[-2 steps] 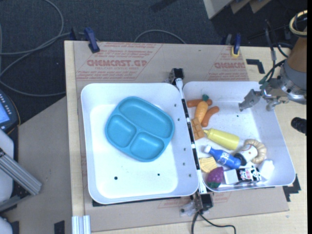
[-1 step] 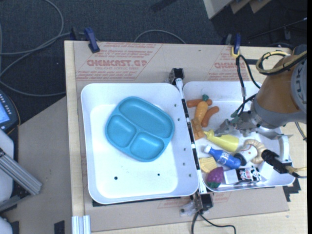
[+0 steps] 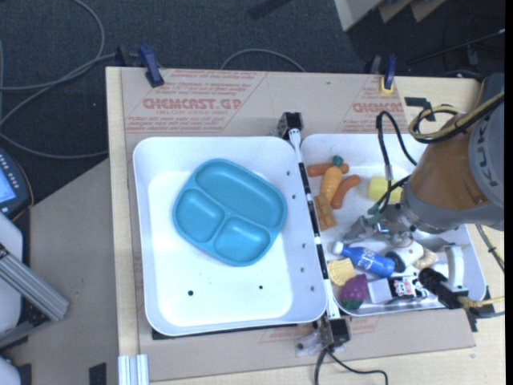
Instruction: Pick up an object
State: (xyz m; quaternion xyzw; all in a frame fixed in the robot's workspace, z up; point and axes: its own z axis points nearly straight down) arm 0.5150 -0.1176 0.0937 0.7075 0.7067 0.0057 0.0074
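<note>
Arm enters from 3 o'clock and hangs low over the right bin (image 3: 473, 255), orange band above the wrist directly over the bin's middle. Gripper (image 3: 383, 224) sits among the clutter at roughly the bin's centre, just at 12 o'clock of the blue bottle (image 3: 370, 261); the metal parts there are small and blurred, so whether the tool is apart or together: cannot tell. Nothing can be confirmed as held. Candidate objects all lie in the right bin: two orange carrot-like pieces (image 3: 330, 184) toward 11 o'clock of the gripper, a yellow round item (image 3: 377, 187) at 12 o'clock beside the wrist, the blue bottle lying on its side at 6 o'clock, a purple item (image 3: 353, 289) and a yellow wedge (image 3: 341, 272) toward 7 o'clock near the bin's front corner. Left bin (image 3: 160, 295) carries a blue divided plate (image 3: 230, 211), well apart from the arm, at 9 o'clock. Judgement: task not done; the arm looks positioned for a grasp down in the pile, with every object resting in the bin. Left to do: close on one item, lift it clear. Risk: crowding, neighbours touching the likely target.
</note>
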